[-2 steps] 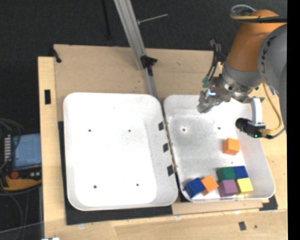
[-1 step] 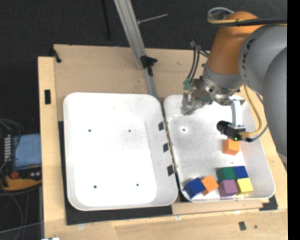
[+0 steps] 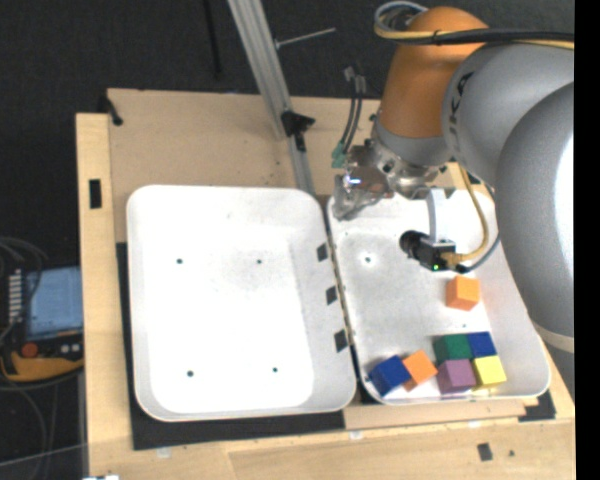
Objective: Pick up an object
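My gripper (image 3: 352, 196) hangs over the right bin's (image 3: 400, 288) far corner; I cannot tell its state. Blocks (image 3: 450, 363) cluster near.

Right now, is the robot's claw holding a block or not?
Gripper: cannot be told if it is open or shut; no block seen in it. It sits at the right bin's far-left corner.

We see two shallow white plastic bins (image 3: 230, 298) side by side mid-frame. Small coloured cubes (image 3: 440, 363) cluster in our right bin's lower corner, with one lone orange cube (image 3: 463, 293) above them.
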Motion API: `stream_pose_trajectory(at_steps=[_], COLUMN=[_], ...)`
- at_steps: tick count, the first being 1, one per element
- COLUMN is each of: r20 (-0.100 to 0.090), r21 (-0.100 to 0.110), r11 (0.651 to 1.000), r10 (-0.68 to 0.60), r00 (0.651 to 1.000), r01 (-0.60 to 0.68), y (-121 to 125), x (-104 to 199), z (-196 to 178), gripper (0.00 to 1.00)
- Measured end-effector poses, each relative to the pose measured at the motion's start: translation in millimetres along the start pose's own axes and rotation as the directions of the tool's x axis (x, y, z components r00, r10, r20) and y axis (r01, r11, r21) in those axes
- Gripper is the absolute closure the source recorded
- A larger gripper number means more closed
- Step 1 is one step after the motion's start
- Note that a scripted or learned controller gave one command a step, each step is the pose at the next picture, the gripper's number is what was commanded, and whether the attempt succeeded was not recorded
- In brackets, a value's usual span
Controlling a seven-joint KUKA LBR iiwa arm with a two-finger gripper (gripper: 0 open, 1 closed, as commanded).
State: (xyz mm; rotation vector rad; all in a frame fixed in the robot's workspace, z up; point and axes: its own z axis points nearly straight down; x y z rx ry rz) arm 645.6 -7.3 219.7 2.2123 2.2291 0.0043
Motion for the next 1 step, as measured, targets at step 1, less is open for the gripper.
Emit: stream_pose_trajectory(at_steps=[1], r20=[0.000], r21=[0.003], r11=[1.000], r10=[0.000], r00=[1.000], r01=[0.000], y=[-1.3], x=[57.3], z=[4.8], gripper=[1.00])
